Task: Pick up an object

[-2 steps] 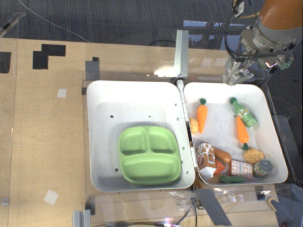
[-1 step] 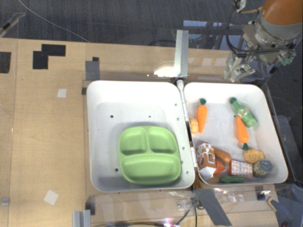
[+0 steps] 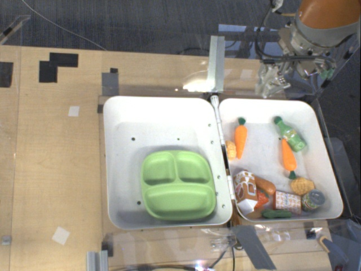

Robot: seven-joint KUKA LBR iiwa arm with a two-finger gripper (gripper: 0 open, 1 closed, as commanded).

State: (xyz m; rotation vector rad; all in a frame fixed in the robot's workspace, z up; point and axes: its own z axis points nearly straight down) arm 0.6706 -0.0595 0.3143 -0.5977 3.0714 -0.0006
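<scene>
Wooden bench [image 3: 51,168] with two white bins: left bin [image 3: 121,129] has a green divided tray [image 3: 178,185]. Right bin [image 3: 316,123] holds two carrots [image 3: 241,140], a green bottle [image 3: 291,134], and cartons along its near edge. Gripper [image 3: 276,82] hovers just past the right bin's far rim; can't tell how it's set.

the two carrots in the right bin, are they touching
Apart. The camera view shows bare white bin floor between the left carrot and the right carrot.
</scene>
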